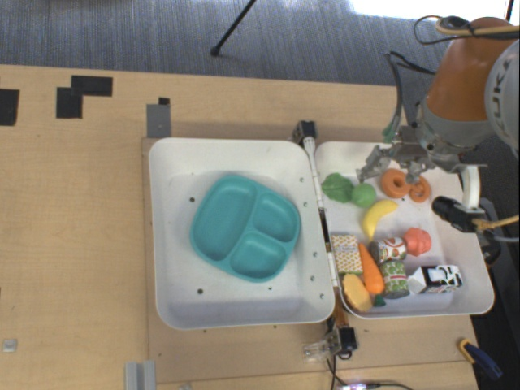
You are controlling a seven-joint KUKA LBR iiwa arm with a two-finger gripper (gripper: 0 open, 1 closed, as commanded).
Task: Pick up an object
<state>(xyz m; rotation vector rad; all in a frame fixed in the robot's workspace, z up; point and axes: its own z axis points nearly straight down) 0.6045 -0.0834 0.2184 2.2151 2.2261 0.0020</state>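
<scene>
Hovering over the upper part of the right bin, the gripper sits low among the toy food at centre right of the frame, its metal fingers splayed apart around an orange ring, apparently a toy donut. Whether the fingers actually touch the ring I cannot tell; nothing is visibly clamped between them, so the pincer reads as wide and empty. A second orange piece lies just beside the ring on its right.

Other candidates fill the same bin: a green leafy piece and a smaller green lump to the left of the ring, a yellow banana below it, then a carrot, a red-orange fruit and small printed cartons toward the lower right. The left bin holds a teal divided plate.

My judgement is that this is the reach-and-descend step, just short of a grasp. The next move calls for closing on the ring squarely, without nudging its neighbour, then lifting straight up clear of the bin wall.
</scene>
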